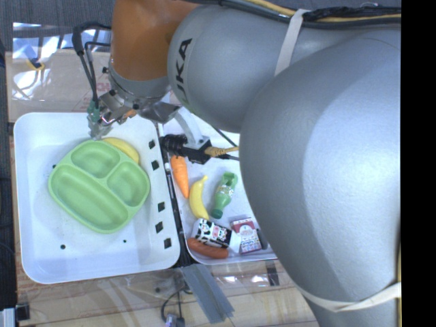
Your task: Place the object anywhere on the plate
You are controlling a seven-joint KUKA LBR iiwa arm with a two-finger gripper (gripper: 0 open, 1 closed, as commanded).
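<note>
Camera view: near right corner of the right bin [178,218] holds a red-brown sausage [208,251], smooth and tubular, with a black-and-white carton [212,233] touching it above and a small red-and-white box [248,238] just beside. Further in: glossy green bottle [223,194] tilted, curved yellow banana [197,197], tapered orange carrot [180,174] toward the far end. Left bin [30,251], shallow white plastic, carries the plate [99,187]: matte light green, rounded, three compartments, sitting mid-bin toward the far side. A yellow object [125,148], smooth and rounded, lies at the plate's far right rim, partly hidden behind it; can't tell if it rests on the rim or on the bin floor. Gripper [101,119] is at the left bin's far edge, just beyond and left of the yellow object. Can't tell its grasp state.
</note>
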